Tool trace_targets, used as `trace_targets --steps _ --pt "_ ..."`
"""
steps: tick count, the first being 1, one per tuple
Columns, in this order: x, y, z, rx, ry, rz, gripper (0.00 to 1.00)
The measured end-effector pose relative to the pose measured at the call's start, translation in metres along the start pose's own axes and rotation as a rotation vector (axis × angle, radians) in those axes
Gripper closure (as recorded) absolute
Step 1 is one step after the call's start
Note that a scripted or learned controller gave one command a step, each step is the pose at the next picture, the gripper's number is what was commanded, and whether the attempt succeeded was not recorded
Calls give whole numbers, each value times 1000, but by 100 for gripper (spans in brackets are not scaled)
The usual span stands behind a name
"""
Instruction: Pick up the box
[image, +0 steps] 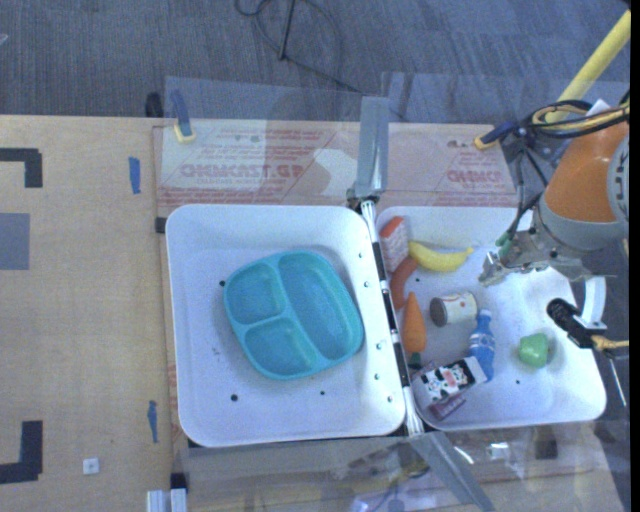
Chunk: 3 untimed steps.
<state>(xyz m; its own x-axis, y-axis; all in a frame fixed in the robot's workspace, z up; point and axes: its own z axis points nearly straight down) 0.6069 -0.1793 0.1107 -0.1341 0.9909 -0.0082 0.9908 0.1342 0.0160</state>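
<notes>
Below and leftward of our tool (503, 262), the box (452, 380) flat; tool's grip beyond our telling.

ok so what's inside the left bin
A blue divided plate with three compartments lies flat in the left bin, and nothing is visible in the compartments. The plate covers the bin floor beneath it, so whatever lies there cannot be seen.
</notes>
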Motion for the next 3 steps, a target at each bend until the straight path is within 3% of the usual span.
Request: trace_targets --steps 1,2,3 --pt "0 0 0 0 0 0 0" --pt "16 16 25 12 3 63 0" --pt "47 -20 22 7 6 -131 0"
